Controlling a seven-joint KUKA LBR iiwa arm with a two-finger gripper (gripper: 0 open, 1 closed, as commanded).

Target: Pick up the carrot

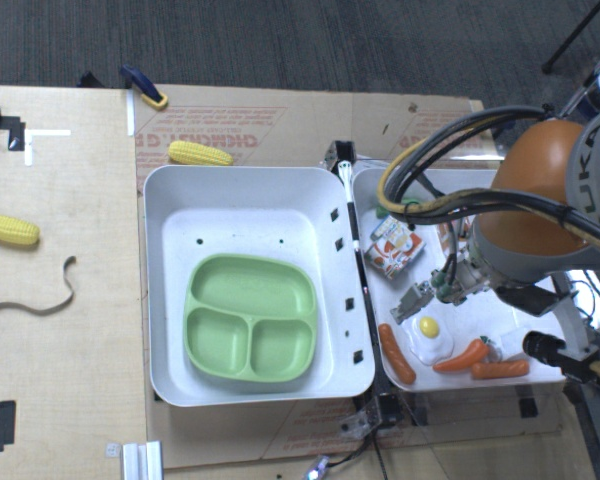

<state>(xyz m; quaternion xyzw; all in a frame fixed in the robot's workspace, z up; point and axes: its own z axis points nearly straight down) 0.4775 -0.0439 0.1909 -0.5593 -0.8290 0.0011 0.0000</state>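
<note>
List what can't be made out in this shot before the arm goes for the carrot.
- Gripper: small and blurred in the camera view; whether its fingers are open or shut is unclear.
- Right bin: the arm and its cables cover much of its floor.
- Carrots and: two similar orange pieces lie close together; the second one's right end is hidden by a black fitting.
- Small carton: print too small to read.

One fixed cam above the tabletop (60, 368), angled down, covers both bins (170, 268); arm (540, 198) enters from right.
</note>
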